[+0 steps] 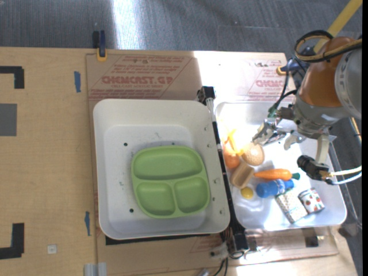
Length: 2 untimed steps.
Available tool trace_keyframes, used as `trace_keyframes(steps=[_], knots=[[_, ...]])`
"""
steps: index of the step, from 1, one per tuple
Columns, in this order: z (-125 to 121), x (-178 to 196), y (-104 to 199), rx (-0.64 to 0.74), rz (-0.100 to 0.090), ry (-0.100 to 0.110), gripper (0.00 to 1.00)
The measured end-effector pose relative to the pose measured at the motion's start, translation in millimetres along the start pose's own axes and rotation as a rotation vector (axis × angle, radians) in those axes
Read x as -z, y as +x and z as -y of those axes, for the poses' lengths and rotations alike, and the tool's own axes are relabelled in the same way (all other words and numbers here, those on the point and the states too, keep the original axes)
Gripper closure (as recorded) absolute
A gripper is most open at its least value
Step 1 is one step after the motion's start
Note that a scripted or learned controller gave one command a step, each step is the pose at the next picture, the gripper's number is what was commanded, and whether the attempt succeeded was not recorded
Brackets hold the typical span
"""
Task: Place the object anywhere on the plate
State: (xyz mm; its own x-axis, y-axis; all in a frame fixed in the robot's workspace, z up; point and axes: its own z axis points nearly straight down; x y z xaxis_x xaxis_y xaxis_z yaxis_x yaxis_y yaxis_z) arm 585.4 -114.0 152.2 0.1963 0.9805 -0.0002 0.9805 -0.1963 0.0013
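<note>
Red print reading "CHEMCAST GP" runs across the cardboard sheet [144, 76] that lies under the far edge of the left bin [109, 154]; a second sheet [261, 76] behind the right bin [336, 211] carries similar red print, too washed out to read. Blue tape marks [77, 81] sit on the bench [40, 154] near the left sheet's far left corner, and a clamp [101, 43] grips that sheet's far edge.

The left bin holds a green plate [170, 180] with three compartments, one long one on the far side and two smaller ones on the near side. It lies in the bin's middle, nearer the near edge.

The right bin holds a cluster of toy food along its left wall: a yellow piece [230, 138], an orange ball [231, 160], a tan egg [253, 153], a bread-coloured roll [242, 175] and a small yellow piece [246, 192]. Toward the middle lie a carrot [273, 174] and a blue bottle [271, 187], touching side by side. Near the near right corner lie a silver packet [290, 206] and a white can [311, 199] with red dots.

The gripper [269, 132] hovers over the bin's far part, just beyond the egg, its fingers apart with nothing between them.
</note>
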Motion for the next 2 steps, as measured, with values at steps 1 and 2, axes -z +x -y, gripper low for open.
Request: trace_keyframes(steps=[1,2], knots=[[0.0,0.0,0.0,0.000,0.000,0.000,0.00],[0.0,0.0,0.0,0.000,0.000,0.000,0.00]])
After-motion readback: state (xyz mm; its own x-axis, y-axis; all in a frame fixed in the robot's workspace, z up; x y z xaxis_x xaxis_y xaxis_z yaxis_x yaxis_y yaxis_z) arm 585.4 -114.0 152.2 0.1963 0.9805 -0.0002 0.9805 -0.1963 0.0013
